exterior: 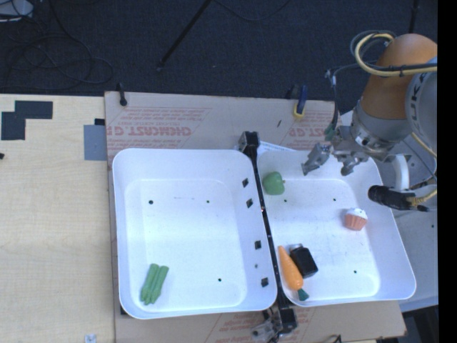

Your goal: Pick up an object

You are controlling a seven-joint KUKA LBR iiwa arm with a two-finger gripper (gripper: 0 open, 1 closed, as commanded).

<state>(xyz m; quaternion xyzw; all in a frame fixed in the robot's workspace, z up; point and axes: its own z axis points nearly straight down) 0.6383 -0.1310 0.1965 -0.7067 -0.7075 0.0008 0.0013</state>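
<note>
The grey arm [400, 84] reaches in from the right, its orange band bulging above the wrist, and bends down so that the jaws [332, 161] hang over the far rim of the right bin [400, 277]. The two fingers [313, 163] are spread apart and released, with nothing between them. Below and to the left of them, a green pepper-like toy [273, 184] sits in the right bin's far left corner, close to the divider between the bins. A small cupcake toy [355, 219] with an orange base and pale top rests near the right wall. Toward the near left corner lies an orange carrot [290, 266] with a green tip, touching a black block [303, 260] beside it. In the left bin [125, 191], a green pod-shaped toy [153, 284] lies near the near left corner, well apart from everything else.
</note>
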